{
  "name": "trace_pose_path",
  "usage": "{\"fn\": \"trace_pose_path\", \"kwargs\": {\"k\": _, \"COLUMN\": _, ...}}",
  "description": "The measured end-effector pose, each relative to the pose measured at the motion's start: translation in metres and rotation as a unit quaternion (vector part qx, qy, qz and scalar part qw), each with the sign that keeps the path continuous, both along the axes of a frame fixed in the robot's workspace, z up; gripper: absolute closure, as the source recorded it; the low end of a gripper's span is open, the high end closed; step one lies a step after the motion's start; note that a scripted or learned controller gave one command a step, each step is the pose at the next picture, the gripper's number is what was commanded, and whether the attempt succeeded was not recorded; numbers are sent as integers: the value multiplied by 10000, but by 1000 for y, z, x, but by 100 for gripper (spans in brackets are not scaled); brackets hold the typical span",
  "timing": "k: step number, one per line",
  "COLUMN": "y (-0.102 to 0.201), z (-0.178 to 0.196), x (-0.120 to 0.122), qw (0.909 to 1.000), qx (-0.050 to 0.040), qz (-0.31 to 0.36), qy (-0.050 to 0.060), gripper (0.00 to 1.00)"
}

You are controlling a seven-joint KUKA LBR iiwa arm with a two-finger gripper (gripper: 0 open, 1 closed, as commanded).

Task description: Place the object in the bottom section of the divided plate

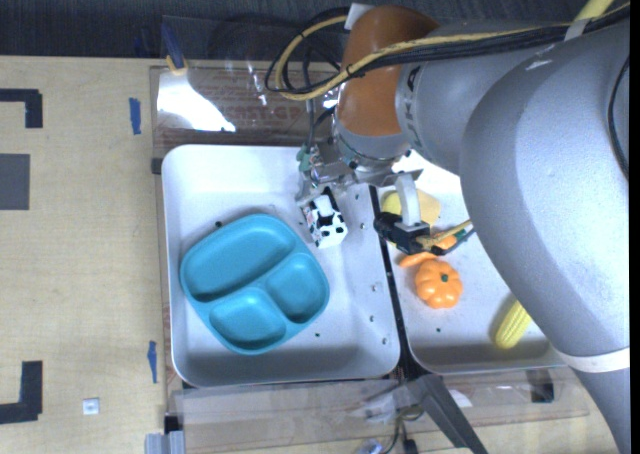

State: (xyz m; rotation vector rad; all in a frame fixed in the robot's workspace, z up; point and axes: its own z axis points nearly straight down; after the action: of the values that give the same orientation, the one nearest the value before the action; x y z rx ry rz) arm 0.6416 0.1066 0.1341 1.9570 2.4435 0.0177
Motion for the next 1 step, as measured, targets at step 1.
{"fn": "trace_pose_path", "kwargs": {"k": 1, "y": -41, "z": 55, "x": 27, "qw": 9997, "qx": 18, "qz": 242, "qy": 28, "gripper": 100}}
